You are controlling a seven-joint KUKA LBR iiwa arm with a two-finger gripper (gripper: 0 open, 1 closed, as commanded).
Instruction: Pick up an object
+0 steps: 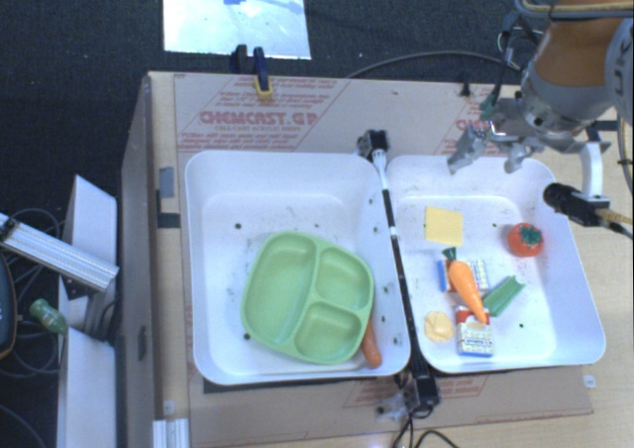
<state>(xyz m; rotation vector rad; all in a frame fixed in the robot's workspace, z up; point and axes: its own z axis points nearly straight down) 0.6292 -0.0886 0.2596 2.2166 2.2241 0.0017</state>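
Observation:
My gripper (490, 157) hangs over the back edge of the right bin (570, 287), its two fingers spread open with nothing between them. Below it in that bin lie a yellow square slice (444, 226), a red tomato (525, 239), an orange carrot (464, 282), a green piece (503, 292), a small blue piece (442, 274), a pale yellow lump (438, 325) and a small printed box (475, 338). The yellow slice is the nearest thing to the gripper, a little toward the front and left of it.
The left bin (218, 238) holds a green divided plate (309, 295) with an orange sausage-shaped piece (370, 347) against its right side. A black-and-white ridge (388, 223) runs between the bins. Brown board surrounds both bins.

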